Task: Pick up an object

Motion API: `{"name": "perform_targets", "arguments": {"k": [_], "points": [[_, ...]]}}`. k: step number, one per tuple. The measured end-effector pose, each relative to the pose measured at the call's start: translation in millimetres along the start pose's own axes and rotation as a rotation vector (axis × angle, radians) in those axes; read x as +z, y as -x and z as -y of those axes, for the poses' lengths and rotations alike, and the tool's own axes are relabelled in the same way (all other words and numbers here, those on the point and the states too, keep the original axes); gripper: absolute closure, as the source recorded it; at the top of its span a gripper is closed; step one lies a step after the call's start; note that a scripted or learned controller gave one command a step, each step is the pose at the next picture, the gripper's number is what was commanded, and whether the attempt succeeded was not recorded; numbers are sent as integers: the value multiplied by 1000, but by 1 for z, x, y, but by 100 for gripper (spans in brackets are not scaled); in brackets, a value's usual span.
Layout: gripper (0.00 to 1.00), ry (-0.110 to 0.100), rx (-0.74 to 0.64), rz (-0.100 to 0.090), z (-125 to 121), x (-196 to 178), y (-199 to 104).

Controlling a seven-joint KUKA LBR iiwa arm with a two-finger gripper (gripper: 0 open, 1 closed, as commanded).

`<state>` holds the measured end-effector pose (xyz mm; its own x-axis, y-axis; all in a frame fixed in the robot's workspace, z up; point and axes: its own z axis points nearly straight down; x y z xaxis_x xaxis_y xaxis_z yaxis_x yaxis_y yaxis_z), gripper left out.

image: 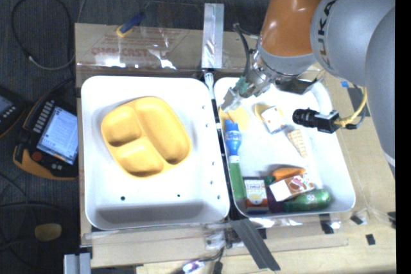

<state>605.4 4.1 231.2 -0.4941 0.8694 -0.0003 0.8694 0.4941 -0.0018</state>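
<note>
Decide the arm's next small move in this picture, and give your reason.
Probably lower the gripper straight down. It hangs at the left rim of the right bin, above the blue-capped bottle, with nothing seen between its fingers. The yellow tray lies in the other bin.

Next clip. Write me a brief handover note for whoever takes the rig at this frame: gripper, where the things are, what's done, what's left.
Gripper: low over the right bin's upper left corner, near the divider; nothing seen between its fingers.
Things: blue bottle lies just below the gripper along the bin's left wall; packets and a green bottle crowd the bottom edge; small box and a cone mid-bin. Yellow tray sits in the left bin.
Done: no pick yet.
Left: grasp and lift one thing.
</note>
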Motion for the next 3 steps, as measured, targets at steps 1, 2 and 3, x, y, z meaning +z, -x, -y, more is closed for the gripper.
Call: {"name": "perform_targets", "arguments": {"k": [1,2,3], "points": [[100,0,-57,1,62,-21,12],[100,-1,182,0,7,9,15],[100,0,61,3,17,-41,30]]}}
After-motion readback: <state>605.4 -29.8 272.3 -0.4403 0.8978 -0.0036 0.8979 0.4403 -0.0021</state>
